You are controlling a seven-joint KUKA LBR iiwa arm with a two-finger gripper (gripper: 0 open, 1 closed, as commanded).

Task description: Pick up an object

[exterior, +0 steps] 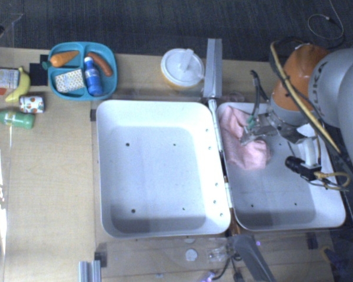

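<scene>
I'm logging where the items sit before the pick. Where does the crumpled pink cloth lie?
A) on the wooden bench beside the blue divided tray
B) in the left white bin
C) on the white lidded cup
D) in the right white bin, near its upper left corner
D: the crumpled pink cloth lies inside the right white bin, near its upper left corner, with the tool at its edge.

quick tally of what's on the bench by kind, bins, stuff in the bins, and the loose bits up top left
White bins: 2, left bin and right bin
Pink cloth: 1, in the right bin under the gripper
Blue divided tray: 1
Lidded cup: 1
Banana: 1
Small can: 1
Green bottle: 1
Total: 8
</scene>
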